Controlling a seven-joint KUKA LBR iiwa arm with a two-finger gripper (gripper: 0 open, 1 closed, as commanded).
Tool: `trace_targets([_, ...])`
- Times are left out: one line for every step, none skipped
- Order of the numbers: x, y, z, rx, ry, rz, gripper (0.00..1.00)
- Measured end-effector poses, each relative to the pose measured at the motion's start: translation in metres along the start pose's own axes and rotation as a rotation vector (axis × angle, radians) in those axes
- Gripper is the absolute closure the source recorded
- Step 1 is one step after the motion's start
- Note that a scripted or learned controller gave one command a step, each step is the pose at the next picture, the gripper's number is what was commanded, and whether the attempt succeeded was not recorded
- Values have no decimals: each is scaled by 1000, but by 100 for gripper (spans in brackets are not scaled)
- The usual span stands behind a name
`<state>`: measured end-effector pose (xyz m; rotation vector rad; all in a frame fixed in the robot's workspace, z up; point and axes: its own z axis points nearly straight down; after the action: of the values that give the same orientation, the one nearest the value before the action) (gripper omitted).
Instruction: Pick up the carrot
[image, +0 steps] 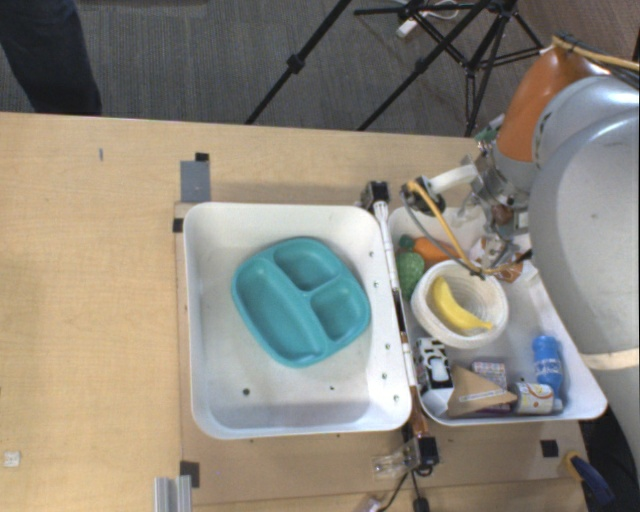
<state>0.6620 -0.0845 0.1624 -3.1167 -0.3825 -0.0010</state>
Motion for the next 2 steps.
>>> trace_targets([-25,40,-96,-3,5,39,0])
trace_targets([1,-2,3,0,-1,7,0])
